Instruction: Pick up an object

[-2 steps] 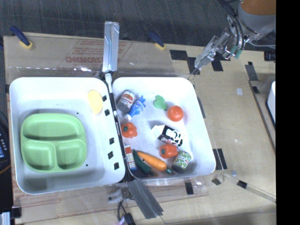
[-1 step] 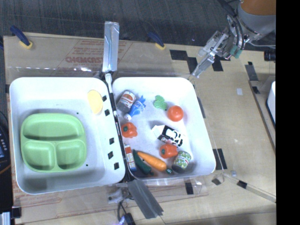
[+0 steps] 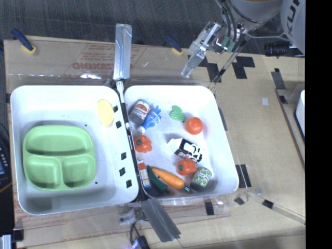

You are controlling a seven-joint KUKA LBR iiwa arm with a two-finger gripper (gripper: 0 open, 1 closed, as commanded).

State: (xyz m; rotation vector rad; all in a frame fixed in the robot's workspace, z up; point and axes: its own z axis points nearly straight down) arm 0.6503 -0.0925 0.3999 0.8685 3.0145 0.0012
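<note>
One claw (image 3: 198, 53), high above back rim of right bin (image 3: 220, 113), over table (image 3: 259, 139), not yet over contents. Fingers apart, nothing between them. Targets all lie below-left of claw in view, inside right bin: green toy (image 3: 177, 113) and red ball (image 3: 194, 125) nearest, can (image 3: 140, 111) further left, carrot (image 3: 168, 178) farthest at front. Carrot long axis runs roughly left-right, slight slant. Judgement: next move needs travel forward into bin, then descent; ball looks easiest reach.

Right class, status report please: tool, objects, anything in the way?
Tool raised beyond right bin, holding nothing. Toys lie untouched in that bin: tomato, carrot. Approach unobstructed.
</note>
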